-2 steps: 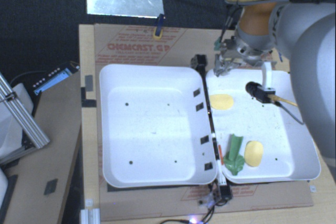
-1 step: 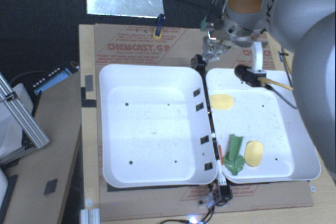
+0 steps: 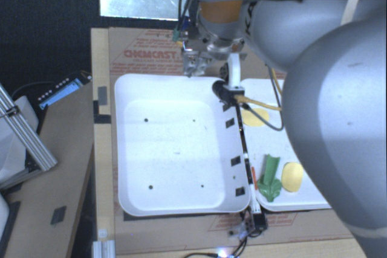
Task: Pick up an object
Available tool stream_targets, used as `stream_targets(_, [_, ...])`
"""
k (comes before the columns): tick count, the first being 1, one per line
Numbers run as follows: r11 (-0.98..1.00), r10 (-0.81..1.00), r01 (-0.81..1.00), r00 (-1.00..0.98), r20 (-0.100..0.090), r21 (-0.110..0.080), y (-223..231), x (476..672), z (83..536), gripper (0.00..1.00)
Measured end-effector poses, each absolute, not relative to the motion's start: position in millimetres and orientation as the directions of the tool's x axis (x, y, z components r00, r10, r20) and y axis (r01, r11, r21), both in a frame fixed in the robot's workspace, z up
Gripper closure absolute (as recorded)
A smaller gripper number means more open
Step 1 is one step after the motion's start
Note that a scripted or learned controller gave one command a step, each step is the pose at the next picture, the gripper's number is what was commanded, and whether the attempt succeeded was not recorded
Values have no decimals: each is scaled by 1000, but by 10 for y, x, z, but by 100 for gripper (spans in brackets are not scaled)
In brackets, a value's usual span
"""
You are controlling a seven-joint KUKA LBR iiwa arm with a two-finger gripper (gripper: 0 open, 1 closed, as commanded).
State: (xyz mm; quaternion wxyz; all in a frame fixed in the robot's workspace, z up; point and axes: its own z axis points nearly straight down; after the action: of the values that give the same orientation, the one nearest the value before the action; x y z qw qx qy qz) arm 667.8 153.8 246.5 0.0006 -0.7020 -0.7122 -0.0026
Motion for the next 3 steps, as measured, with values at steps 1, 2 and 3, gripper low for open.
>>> stream_targets(1, [9, 1000, 1000, -9, 2, 3, 2182, 6680, 2283, 100])
stream_targets(2, [6, 1000, 1000, -6, 4, 9, 2357, 6693, 3198, 100])
stream_targets(3, [0, 1000, 1000, 0, 3, 14, 1992, 6669, 4457, 100])
